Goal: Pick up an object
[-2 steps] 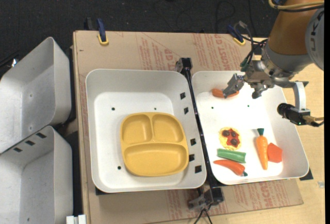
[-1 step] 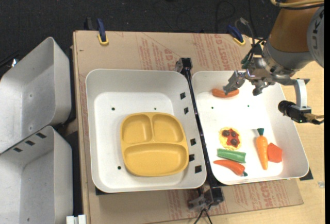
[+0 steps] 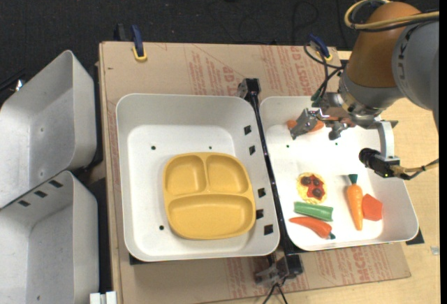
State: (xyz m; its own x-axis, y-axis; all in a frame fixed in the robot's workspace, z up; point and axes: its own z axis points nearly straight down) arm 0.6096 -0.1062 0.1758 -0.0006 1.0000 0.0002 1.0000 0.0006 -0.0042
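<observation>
The toy carrot [image 3: 355, 205] lies in the right bin [image 3: 408, 215], near its right wall toward the near right corner, long axis running far-to-near, green top toward the far wall, tip toward the near rim. Just beside it on the right sits one orange-red block [image 3: 372, 207]. One small pizza [image 3: 311, 186] lies left of the carrot; below that, along the near edge, one green pepper [image 3: 313, 210] and one red chili [image 3: 311, 226]. The left bin [image 3: 133, 156] carries one yellow divided tray [image 3: 208, 196]. The gripper [image 3: 320, 124] hangs over the right bin's far left part, well apart from the carrot; something orange shows at its fingers, but whether they clamp it I cannot tell.
</observation>
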